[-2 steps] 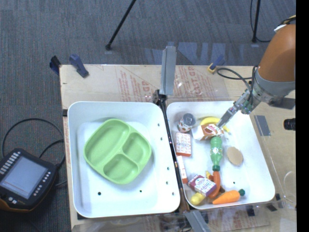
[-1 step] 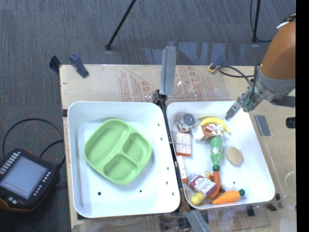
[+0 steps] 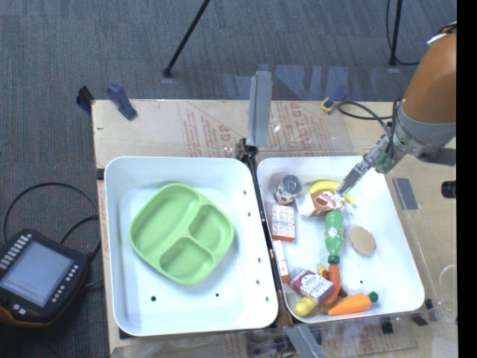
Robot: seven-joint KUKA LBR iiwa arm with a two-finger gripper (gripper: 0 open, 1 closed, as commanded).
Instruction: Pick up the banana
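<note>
The yellow banana [image 3: 326, 188] lies near the back of the right bin [image 3: 395, 222], partly under a red and white packet [image 3: 325, 203]. My gripper [image 3: 349, 184] reaches in from the right and sits low just beside the banana's right end, close to the packet. Nothing is seen between its fingers.
The right bin also holds a small can [image 3: 287, 187], a red and white box [image 3: 283, 222], a green bottle [image 3: 333, 235], a tan disc [image 3: 363, 241], carrots [image 3: 349, 303], a lemon [image 3: 304, 306] and a pink packet [image 3: 313, 285]. A green divided plate [image 3: 182, 232] sits in the left bin [image 3: 119, 200].
</note>
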